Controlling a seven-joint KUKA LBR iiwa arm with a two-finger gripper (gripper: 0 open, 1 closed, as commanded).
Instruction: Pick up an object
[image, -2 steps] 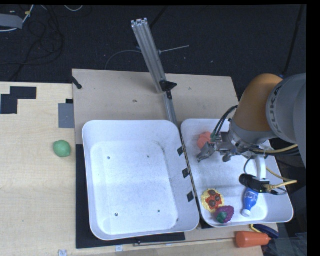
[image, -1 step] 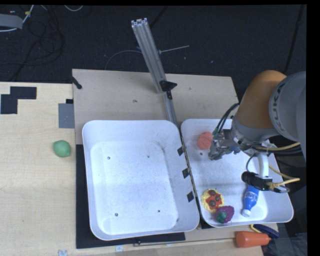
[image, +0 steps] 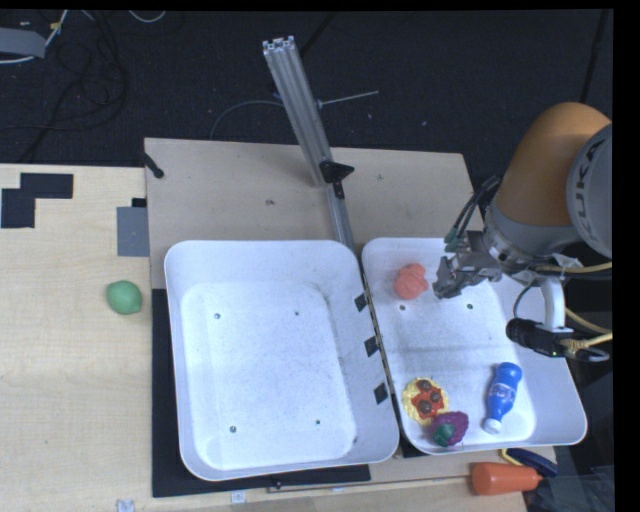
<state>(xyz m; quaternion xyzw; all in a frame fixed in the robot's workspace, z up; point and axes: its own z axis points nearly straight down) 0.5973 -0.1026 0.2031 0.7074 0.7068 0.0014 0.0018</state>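
green ball (image: 124, 297) on bench, orange item (image: 503, 478) at bench edge

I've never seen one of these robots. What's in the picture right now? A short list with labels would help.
arm: reaches in from the right, over the right bin
gripper: low, just right of the pink ball
near end of right bin: blue bottle, yellow toy, purple toy
left bin: white, shallow
outside bins: green ball, orange object

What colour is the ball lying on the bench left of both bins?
Green, seen in the camera view.
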